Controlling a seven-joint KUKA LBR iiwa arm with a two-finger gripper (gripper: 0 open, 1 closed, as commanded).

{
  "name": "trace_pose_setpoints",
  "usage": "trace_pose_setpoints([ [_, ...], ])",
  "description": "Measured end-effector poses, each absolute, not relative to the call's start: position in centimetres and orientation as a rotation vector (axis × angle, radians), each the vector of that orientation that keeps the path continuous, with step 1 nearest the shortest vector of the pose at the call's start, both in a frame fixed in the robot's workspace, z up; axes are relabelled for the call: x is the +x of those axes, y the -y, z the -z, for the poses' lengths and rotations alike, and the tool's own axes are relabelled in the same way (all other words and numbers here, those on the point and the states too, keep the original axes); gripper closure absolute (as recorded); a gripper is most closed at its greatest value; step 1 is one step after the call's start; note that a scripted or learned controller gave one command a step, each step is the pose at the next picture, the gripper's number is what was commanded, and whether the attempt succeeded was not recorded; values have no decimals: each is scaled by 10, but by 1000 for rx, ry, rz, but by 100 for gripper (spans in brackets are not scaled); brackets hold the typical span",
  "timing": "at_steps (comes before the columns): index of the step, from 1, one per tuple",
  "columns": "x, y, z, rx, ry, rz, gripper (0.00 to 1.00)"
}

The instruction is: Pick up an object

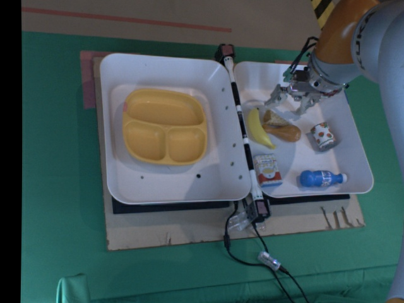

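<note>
Two shallow white plastic bins with rounded corners sit side by side on a cardboard sheet over a green cloth. The left bin holds a yellow tray, smooth and glossy, moulded into three compartments. The right bin holds five small objects: a curved yellow banana lying just beside a brown, oblong bread roll; a short can with a red-and-white printed label, tipped on its side; a small box printed in orange, white and red, near the bin's left wall; and a blue bottle with a white cap, lying flat near the front edge. The gripper, of grey metal with thin fingers, hangs spread open above the far part of the right bin, just above the roll and gripping nothing. The arm is smooth grey with a rounded orange band.
</note>
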State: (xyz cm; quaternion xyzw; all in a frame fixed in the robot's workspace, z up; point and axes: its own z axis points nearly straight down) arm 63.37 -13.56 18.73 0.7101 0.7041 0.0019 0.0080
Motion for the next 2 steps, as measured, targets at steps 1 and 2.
trace_pose_setpoints([
  [1,602,136,-188,2215,-2201,-12,0],
  [2,587,116,-188,2214,-2200,-15,0],
])
